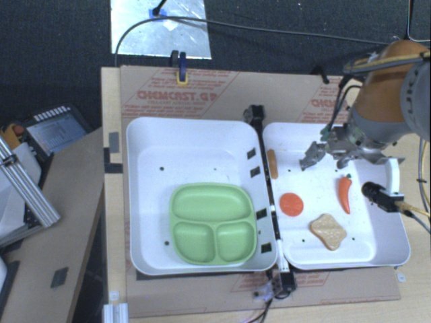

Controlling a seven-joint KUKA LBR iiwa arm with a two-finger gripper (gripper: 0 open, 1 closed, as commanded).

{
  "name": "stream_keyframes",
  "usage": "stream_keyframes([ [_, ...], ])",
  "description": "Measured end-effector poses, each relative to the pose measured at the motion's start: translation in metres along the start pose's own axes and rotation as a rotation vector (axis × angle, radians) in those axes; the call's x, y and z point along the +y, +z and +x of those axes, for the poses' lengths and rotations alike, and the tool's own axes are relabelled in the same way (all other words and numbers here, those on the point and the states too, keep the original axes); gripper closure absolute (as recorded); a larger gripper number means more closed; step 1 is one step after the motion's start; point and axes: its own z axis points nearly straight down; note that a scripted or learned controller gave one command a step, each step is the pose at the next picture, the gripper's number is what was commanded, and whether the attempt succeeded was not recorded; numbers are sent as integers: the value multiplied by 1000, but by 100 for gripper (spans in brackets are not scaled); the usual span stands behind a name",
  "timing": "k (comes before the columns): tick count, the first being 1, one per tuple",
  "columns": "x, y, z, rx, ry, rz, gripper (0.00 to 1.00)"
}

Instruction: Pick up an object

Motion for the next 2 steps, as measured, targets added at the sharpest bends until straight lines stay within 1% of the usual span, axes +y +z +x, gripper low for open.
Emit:
stream_keyframes([
  [1, 3, -7, 0, -2, -2, -13, 0],
  [2, -5, 44, -6, -1, 0, -10, 0],
])
